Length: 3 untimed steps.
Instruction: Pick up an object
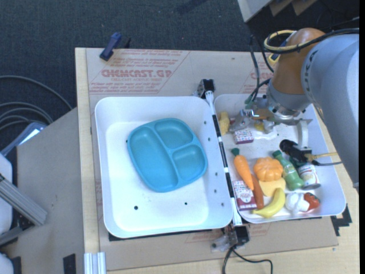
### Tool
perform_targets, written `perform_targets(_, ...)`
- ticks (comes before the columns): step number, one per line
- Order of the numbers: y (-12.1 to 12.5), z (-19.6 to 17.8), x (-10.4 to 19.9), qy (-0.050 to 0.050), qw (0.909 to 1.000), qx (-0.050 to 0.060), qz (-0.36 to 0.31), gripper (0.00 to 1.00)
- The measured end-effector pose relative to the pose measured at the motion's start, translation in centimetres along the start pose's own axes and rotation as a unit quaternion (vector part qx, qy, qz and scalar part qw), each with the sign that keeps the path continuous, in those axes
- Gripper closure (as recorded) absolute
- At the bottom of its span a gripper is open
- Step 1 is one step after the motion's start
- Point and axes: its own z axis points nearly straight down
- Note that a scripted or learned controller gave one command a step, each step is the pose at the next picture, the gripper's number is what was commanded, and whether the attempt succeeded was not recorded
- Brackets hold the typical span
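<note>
We see the gripper (254, 116) low at the right bin's (336, 196) far rim, toys crowding nearer; its grip we cannot tell.

The bench (142, 67) is a tan board printed with red lettering. The left bin (114, 210) sits at its middle, and the right bin (336, 201) lies touching that bin's right rim. A small blue object (110, 46) rests beyond the left bin, at the bench's far edge.

A robotics lab: bench (142, 67) with two white bins (108, 153), loose cables (23, 113).
</note>
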Motion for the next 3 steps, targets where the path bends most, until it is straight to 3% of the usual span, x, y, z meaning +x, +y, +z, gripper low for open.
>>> perform_targets(1,1.46,0.13,-0.05,-0.001,0.9998,0.021,0.001,0.00)
perform_targets(2,0.92,0.09,0.13,-0.004,0.9999,0.011,0.002,0.00)
perform_targets(3,1.44,0.11,0.08,-0.003,0.9998,0.020,0.001,0.00)
